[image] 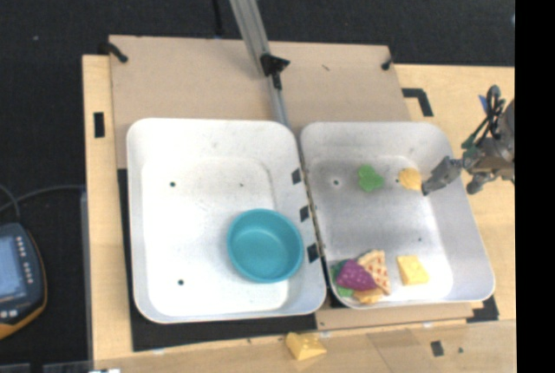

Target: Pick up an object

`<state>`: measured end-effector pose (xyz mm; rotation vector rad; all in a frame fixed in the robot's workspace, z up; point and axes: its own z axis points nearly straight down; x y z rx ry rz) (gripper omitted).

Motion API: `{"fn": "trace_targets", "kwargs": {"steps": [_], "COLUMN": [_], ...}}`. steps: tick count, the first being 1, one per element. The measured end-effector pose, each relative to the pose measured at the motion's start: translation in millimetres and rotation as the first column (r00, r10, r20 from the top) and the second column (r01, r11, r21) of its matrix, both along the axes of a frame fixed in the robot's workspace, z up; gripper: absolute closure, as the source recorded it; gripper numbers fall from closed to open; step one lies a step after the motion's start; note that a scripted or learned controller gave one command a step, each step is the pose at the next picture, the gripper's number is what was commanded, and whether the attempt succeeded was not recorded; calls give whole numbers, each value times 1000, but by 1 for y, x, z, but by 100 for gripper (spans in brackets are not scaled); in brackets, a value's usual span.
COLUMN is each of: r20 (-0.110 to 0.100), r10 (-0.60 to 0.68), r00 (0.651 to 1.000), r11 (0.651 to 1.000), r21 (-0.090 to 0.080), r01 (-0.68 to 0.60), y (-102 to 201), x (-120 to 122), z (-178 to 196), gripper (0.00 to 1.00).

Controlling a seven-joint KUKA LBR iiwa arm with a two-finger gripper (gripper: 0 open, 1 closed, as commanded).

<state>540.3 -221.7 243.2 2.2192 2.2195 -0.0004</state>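
Left bin (156, 189) holds a teal bowl (264, 245); right bin (460, 228) holds a green piece (370, 179), a small yellow piece (408, 179), and a cluster near the front edge. Gripper (455, 174) at right bin's far right, jaws spread, empty, one finger just beside the yellow piece. Approach step, I judge; next needs centring over it, then closing.
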Motion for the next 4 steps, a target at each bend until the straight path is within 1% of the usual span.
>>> {"fn": "trace_targets", "kwargs": {"steps": [1,2,3,4], "r20": [-1,-1,4,5], "r10": [-2,-1,-4,2], "r00": [1000,1000,1000,1000], "r11": [1000,1000,1000,1000], "r21": [1,1,0,-1], "r01": [2,1,4,-2], "y": [3,-4,-4,-6], "x": [9,1,2,7], "z": [-53,-103,-92,-48], "gripper": [0,0,100,100]}}
